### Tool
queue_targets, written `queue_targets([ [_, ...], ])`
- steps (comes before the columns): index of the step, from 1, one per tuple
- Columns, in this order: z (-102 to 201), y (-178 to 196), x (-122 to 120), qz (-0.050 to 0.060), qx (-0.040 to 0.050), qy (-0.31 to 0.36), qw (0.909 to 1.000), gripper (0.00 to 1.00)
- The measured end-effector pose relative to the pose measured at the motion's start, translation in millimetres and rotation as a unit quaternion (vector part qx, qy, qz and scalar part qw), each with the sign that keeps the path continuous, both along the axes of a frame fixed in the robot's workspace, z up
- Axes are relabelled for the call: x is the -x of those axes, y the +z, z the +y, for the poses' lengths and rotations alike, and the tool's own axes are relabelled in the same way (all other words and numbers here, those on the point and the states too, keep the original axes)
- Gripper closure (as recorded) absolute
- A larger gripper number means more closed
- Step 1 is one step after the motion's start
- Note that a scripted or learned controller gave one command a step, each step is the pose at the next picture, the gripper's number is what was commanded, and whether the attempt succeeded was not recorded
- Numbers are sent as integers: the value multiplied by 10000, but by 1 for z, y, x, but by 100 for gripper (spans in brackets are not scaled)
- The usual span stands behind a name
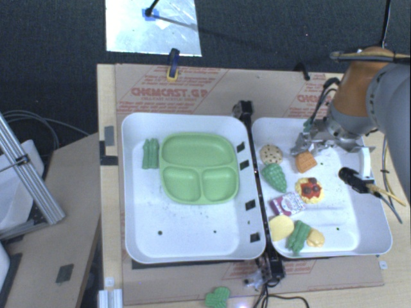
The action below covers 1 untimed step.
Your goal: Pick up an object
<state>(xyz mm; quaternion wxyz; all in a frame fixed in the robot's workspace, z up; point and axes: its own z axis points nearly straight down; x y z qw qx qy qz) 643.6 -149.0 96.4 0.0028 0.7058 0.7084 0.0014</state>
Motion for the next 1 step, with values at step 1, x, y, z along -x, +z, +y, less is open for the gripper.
queue_targets([
  [1,93,106,48,17,-22,32,10000,100],
])
